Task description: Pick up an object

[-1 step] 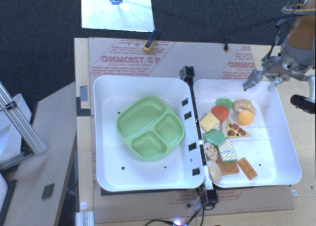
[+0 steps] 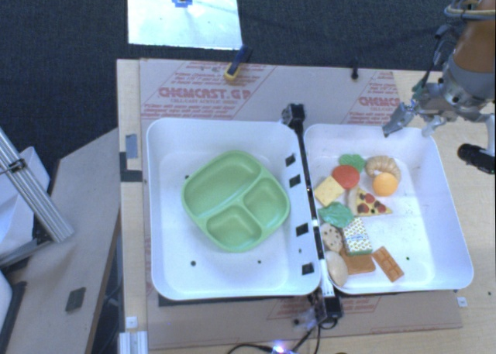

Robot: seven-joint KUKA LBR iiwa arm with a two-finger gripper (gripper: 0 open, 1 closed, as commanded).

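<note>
Your gripper hangs with metal fingers spread apart, holding nothing, just above the right bin's far rim. Inside that smooth white bin, small plastic toy foods cluster leftward.

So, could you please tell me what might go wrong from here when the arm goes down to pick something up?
1. The toy food items lie packed together in the right bin, many touching, so the tool may nudge neighbours or catch two at once.
2. Flat pieces such as the pizza slice and the brown cracker sit low on the floor and could slip away.
3. The tool hovers over the bin's far rim, so a straight descent might strike it.
</note>
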